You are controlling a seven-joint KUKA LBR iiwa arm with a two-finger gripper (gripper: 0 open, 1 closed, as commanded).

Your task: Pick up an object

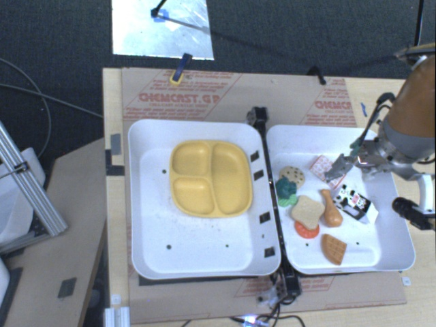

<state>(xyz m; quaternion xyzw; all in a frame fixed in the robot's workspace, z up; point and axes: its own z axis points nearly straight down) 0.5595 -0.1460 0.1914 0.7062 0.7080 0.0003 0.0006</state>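
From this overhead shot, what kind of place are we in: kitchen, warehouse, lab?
Most likely a robotics lab test bench. Two white bins sit on a printed board; one holds a yellow divided plate, the other toy food such as a bread slice. The grey arm's gripper reaches in.

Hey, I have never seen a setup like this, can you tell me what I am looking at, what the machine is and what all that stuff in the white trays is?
This is one picture from a camera fixed above a bench, looking down at a slant. The grey and orange thing at the right is a robot arm; its gripper hangs over the right bin. That bin holds toy food: a cookie, something green, a bread slice lying on a red slice, a drumstick, a waffle-like piece, a pink-and-white piece and a black-and-white carton. The left bin holds a yellow divided plate. I cannot see anything between the gripper's fingers.
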